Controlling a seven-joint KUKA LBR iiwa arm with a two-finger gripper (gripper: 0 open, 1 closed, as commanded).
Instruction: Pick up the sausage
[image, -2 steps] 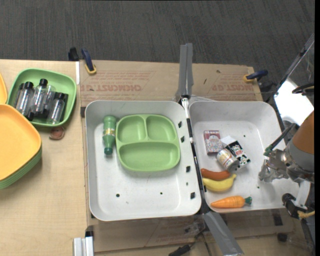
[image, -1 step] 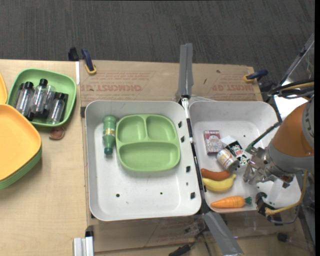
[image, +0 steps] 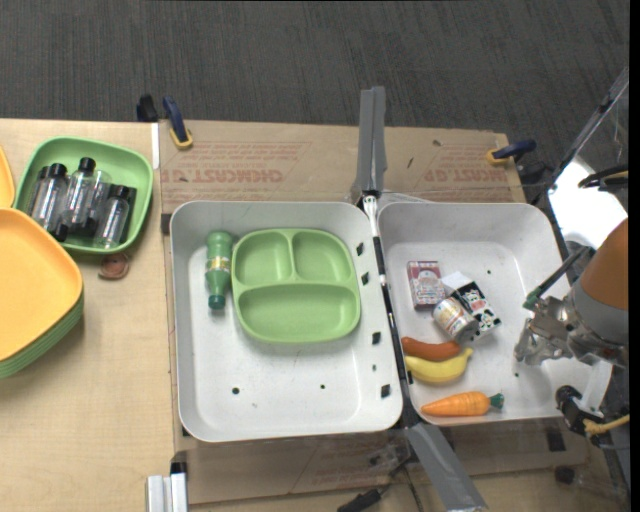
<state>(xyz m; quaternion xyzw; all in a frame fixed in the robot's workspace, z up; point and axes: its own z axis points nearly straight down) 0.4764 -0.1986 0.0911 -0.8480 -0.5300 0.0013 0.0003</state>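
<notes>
**Over the right bin's far edge, the arm hangs back from the sausage**

Over at the right side of the bench, the arm leans in low, its orange band showing just above the wrist at the frame's edge. The gripper (image: 537, 340) sits over the right-hand rim of the right bin (image: 500, 225), pointing down and slightly inward. From where I stand its metal parts blur together, so whether the claw is wide or closed I cannot tell. Nothing is visibly between its tips.

The sausage (image: 432, 348) lies well apart from it, near the left wall of the same bin, a reddish-orange curve resting right against the top of the banana (image: 440, 367). Just above and to the right of them lies a small tin can (image: 455, 318) on its side, touching a black-and-white carton (image: 474, 303). A red card box (image: 425, 283) sits a little further up. Along the bin's near edge lies a toy carrot (image: 460, 404), its green tip toward the gripper. The can and carton lie between the gripper and the sausage's upper end.

The left bin (image: 200, 400) holds a green divided plate (image: 296, 285) with a green bottle (image: 217, 268) just beside its left side. Off on the table, a green tray (image: 135, 165) carries dark-capped vials (image: 80, 200), next to stacked orange plates (image: 35, 295).
</notes>
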